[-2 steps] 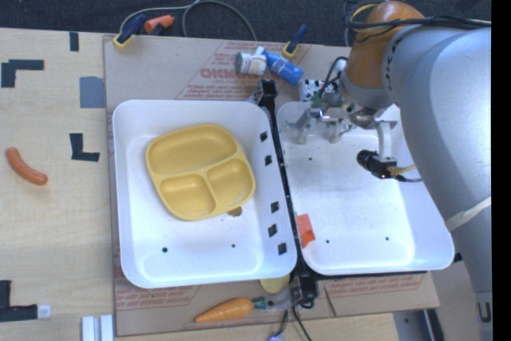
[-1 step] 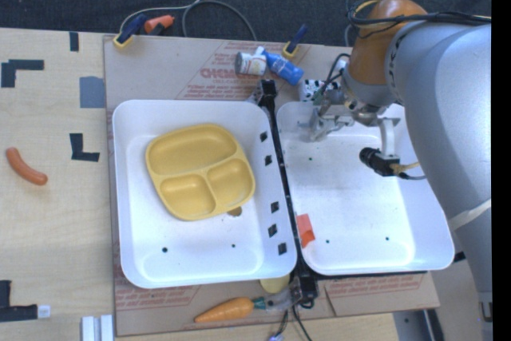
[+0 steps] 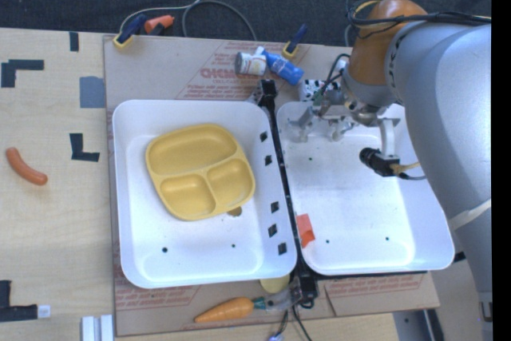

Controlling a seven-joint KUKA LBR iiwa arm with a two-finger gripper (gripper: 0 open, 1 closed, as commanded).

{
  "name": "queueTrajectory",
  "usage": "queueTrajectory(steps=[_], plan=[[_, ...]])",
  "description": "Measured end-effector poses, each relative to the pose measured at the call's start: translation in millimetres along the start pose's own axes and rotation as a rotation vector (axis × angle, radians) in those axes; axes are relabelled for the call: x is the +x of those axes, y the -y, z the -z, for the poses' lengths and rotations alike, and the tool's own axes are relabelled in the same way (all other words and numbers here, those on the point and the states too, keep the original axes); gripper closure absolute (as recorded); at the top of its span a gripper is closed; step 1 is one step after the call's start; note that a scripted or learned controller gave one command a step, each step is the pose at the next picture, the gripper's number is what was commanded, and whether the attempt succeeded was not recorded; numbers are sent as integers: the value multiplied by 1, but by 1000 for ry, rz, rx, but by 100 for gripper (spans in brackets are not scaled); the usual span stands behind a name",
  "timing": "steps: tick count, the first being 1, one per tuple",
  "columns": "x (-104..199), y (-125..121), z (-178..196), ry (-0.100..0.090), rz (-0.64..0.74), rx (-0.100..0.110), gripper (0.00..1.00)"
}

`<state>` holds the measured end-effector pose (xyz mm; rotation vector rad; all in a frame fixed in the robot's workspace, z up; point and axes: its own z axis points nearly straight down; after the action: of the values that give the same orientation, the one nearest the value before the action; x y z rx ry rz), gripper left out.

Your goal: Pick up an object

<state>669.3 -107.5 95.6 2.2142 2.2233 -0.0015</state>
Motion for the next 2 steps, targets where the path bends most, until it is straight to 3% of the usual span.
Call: queueTrajectory(steps=[1, 2], plan=[[0, 0, 10, 0, 1, 1, 100], [0, 0, 9, 1, 1, 1, 0]])
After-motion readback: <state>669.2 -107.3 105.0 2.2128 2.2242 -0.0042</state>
